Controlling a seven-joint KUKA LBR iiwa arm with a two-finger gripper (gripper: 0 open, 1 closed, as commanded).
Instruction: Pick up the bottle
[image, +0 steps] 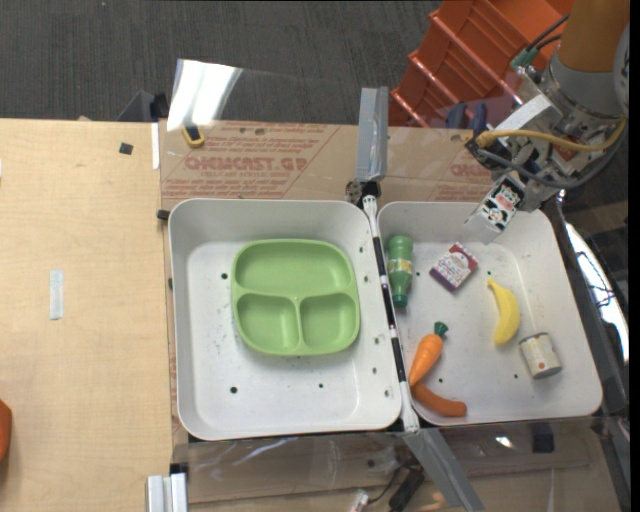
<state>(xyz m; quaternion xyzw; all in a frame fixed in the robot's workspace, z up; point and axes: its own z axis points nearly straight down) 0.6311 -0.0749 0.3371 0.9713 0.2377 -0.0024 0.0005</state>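
**One green bottle lay untouched by the divider**

One bottle (400, 268) lay in the right bin (570, 395), hard against its left wall, cap toward the far side, green with a pale label round its middle. Just to its right sat a small purple packet (454, 267). Nearer the front, a carrot (427, 352) leaned on a slant with its green top up, and an orange sausage (439, 401) lay just below its tip. A banana (505, 311) rested further right, with a small can (540, 355) on its side just beside its lower end.

I hung my claw (497, 205) over the far right corner of that bin, well apart from the bottle, and whether it was spread or clenched I could not tell. A black-and-white patterned piece showed at its tip.

Left bin (190, 330) carried a green plate (296, 297) with three compartments.
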